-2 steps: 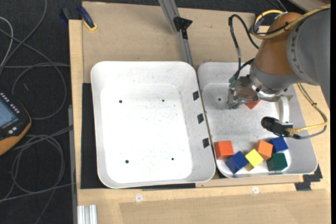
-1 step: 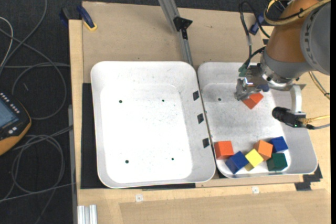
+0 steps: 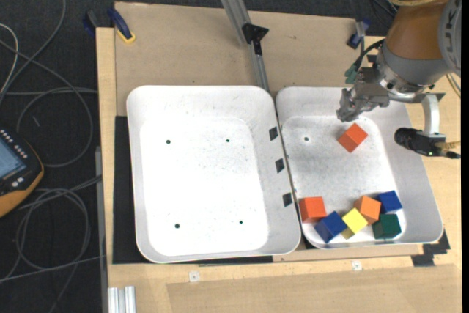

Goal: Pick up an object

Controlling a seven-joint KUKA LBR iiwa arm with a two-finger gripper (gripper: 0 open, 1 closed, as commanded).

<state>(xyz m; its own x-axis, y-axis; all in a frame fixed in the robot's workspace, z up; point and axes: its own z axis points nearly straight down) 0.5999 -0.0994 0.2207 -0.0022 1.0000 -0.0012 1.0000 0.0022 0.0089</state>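
Note:
My gripper (image 3: 349,112) hangs over the far part of the right bin (image 3: 410,179), reaching in from the right. An orange cube (image 3: 353,137) sits tilted just in front of and below it, very close; whether they touch I cannot tell. Along the bin's near edge lies a cluster of cubes: an orange one (image 3: 313,207), a blue one (image 3: 330,225), a yellow one (image 3: 355,220), another orange one (image 3: 370,207), a second blue one (image 3: 389,200) and a dark green one (image 3: 387,226).
The left bin (image 3: 146,157) stands beside the right one, with small black clips (image 3: 279,165) on the shared wall. A slanted metal pole (image 3: 234,4) rises behind the bins. Cables lie on the floor at the left.

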